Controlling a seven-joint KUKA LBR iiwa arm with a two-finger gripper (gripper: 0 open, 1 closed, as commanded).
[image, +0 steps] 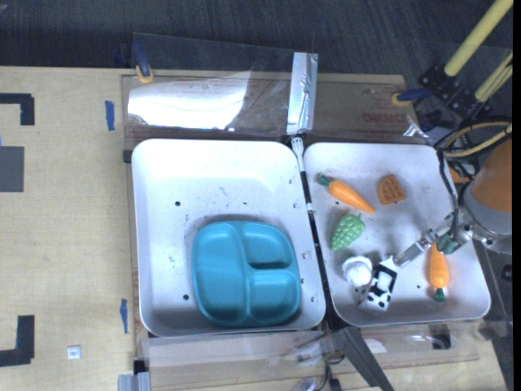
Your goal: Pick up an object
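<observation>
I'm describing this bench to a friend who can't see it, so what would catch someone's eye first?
The blue divided tray stands out most, lying in the left bin. Next come the bright toys in the right bin: an orange carrot near the top, a green bumpy fruit below it, and a second carrot at the right beside the gripper.

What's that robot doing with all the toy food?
A robot arm reaches in from the right over the right bin, trying to pick something up. Its gripper sits low among the toys, between a small white toy, a black-and-white block and an orange carrot. Another carrot, a green bumpy toy and a waffle lie farther back. The left bin holds a blue divided tray.
</observation>
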